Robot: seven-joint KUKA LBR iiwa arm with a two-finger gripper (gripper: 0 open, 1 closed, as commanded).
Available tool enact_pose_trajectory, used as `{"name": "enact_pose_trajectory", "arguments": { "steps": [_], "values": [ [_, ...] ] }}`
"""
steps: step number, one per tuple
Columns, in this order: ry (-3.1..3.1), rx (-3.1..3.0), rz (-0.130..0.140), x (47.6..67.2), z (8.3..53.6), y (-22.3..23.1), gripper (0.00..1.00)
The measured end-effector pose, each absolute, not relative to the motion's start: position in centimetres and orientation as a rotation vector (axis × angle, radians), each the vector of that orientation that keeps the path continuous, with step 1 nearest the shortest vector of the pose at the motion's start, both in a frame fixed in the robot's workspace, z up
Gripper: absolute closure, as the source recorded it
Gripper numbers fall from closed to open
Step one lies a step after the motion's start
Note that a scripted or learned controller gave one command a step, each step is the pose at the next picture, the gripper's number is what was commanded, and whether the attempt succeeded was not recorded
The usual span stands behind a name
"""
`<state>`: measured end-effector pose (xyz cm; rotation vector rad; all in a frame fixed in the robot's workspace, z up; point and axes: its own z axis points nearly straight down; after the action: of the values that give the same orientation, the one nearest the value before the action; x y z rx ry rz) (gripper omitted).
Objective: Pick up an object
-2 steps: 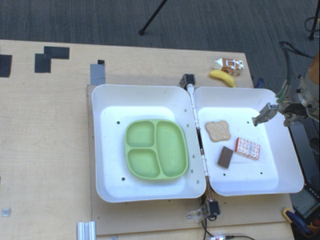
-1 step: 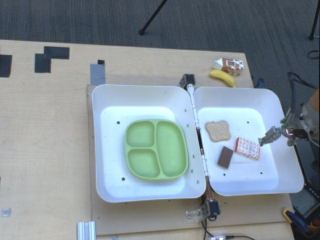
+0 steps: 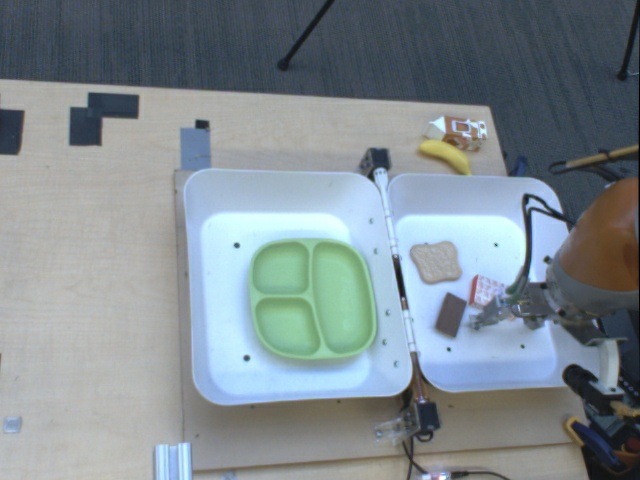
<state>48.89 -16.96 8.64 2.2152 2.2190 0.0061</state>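
Tool low in the right bin, among three small things

We see a brown block (image 3: 451, 315), a red-and-white packet (image 3: 486, 289) and a toast-like slice (image 3: 436, 261) in the right bin (image 3: 470, 368); our tool (image 3: 492, 315) sits just beside the packet, its opening unclear to us. A green divided plate (image 3: 312, 299) fills the left bin (image 3: 215, 268).

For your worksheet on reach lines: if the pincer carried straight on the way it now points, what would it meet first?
Most likely the brown block: the pincer points left across the right bin, and the block lies just ahead. Height is unclear from above.
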Motion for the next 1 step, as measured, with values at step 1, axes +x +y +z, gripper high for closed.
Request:
{"name": "enact_pose_trajectory", "arguments": {
  "steps": [1],
  "values": [
    [2.217,2.211,0.012,49.12,9.81,-16.93,1.0]
  ]
}}
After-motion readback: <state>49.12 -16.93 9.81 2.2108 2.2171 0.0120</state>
